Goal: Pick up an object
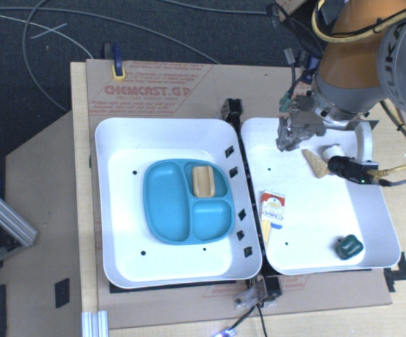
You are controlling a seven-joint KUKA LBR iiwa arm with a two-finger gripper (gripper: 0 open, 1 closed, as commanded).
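Camera view, glossy blue divided tray holding tan wooden block, metal jaws above.

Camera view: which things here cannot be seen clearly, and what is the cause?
- Gripper: too small and dark to tell how it stands.
- Tan object in the right bin: partly hidden by the arm's black fitting.
- Small card: print too small to read.
- Green object: shape too small to identify.
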